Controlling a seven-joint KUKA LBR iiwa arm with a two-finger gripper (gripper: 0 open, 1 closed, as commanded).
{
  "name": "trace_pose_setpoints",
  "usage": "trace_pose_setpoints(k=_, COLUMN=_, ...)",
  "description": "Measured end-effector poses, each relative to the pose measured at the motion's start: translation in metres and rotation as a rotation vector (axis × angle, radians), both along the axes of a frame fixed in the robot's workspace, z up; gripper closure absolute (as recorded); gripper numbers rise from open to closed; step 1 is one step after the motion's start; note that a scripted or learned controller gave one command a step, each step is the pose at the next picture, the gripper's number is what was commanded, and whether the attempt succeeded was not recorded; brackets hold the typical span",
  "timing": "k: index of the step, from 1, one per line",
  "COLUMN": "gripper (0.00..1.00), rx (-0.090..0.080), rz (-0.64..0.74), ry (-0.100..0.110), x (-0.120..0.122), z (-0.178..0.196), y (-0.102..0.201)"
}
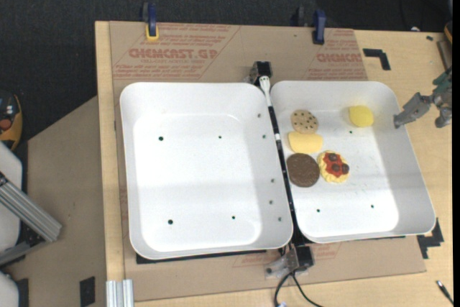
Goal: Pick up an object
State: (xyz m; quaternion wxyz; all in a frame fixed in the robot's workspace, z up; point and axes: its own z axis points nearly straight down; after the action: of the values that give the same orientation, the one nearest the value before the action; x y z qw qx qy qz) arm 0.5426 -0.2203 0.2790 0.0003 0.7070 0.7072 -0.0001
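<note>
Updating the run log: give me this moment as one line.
gripper: at right bin right rim, nothing visibly held | right bin: cookie, yellow pieces, brown disc, pizza-like piece | pick: not yet done
</note>
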Motion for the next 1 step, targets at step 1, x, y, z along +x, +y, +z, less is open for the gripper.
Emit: trace_pose_setpoints(k=1, gripper=0.00, rx=0.008, rz=0.005, ry=0.014, x=0.0305, z=-0.1670, y=0.0541)
